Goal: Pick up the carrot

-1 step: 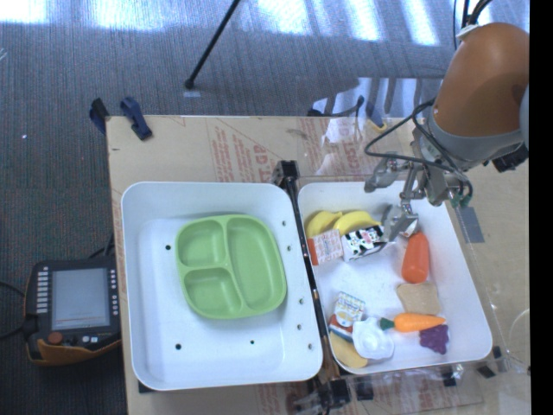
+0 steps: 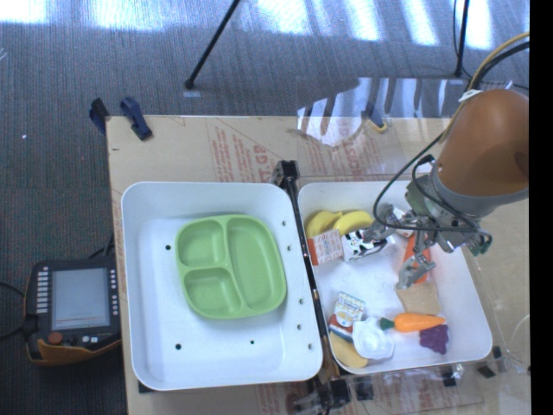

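Claw (image 2: 416,266) hangs low over the right shallow white plastic bin (image 2: 480,314), under the grey wrist and its rounded orange band (image 2: 484,145); whether it is apart or together cannot be told from this slanted view, and nothing can be seen held in it.

Just below the claw in the view lies a flat tan bread-like slice (image 2: 418,299), matt and square-cornered. Just beyond that is the smooth orange tapered carrot (image 2: 419,322), lying on its side on the bin floor, apart from the claw.

To do the pick well, I judge the claw should shift toward the bin's near wall, past the slice, and come down across the carrot's thick middle. The surface looks slick and the taper could slip out of a grip near the tip.

Crowding is the risk: a knobbly purple lump (image 2: 435,338) sits just beside the carrot on the side away from the claw, and a glossy white rounded piece (image 2: 373,340) is near its left end.

Left of the claw lie curved yellow banana shapes (image 2: 337,223). Well apart, in the left bin, rests a pale green compartment tray (image 2: 232,266).
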You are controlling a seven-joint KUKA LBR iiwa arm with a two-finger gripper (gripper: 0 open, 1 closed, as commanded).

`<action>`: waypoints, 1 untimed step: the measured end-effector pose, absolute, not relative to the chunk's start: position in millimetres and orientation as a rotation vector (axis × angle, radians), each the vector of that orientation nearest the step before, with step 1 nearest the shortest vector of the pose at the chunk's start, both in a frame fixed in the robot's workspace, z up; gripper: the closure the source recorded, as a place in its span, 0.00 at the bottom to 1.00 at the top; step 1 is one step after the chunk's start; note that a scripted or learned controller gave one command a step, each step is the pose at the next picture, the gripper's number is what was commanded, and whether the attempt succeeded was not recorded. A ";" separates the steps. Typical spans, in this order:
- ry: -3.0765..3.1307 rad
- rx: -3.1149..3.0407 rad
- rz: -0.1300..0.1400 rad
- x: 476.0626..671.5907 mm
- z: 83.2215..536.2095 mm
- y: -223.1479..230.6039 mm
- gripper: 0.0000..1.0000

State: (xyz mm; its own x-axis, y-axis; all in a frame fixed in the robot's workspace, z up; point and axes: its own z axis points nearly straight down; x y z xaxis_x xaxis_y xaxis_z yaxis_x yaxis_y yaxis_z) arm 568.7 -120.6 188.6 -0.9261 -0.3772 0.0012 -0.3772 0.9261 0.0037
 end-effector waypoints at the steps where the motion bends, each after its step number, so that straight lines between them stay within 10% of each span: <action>1: -3.073 0.600 -0.012 482.1 106.8 -148.7 0.00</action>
